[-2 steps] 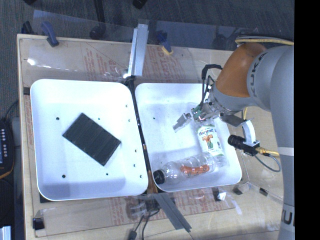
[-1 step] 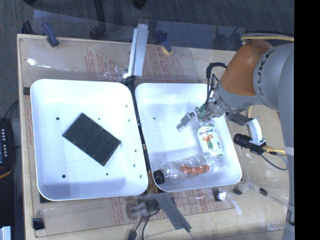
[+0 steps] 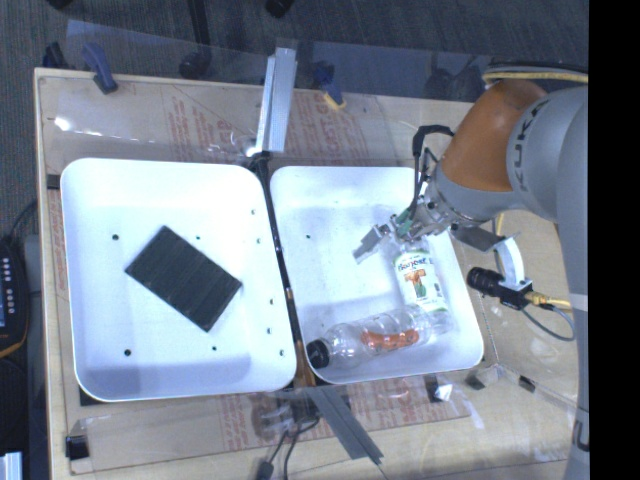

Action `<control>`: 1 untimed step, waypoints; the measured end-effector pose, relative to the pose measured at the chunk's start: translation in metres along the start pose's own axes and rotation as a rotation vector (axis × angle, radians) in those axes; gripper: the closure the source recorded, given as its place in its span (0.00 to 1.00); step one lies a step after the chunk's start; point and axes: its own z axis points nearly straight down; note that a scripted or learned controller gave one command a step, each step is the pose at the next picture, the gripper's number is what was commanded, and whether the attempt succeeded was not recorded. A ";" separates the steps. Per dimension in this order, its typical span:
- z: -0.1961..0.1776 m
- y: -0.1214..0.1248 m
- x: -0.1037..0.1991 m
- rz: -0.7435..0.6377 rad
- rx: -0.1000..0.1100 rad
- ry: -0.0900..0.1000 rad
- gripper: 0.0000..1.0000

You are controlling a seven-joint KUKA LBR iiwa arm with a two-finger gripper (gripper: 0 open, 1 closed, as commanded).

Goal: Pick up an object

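Camera view: fingers (image 3: 383, 238) state unclear (blurred), above white bottle (image 3: 421, 279), right bin (image 3: 300, 268).

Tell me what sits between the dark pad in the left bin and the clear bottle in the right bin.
In the camera view, between the dark pad and the clear bottle lie bare white bin floor and the two bins' adjoining rims; no other object.
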 end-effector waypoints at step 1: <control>0.017 0.005 -0.001 -0.044 0.003 0.003 0.00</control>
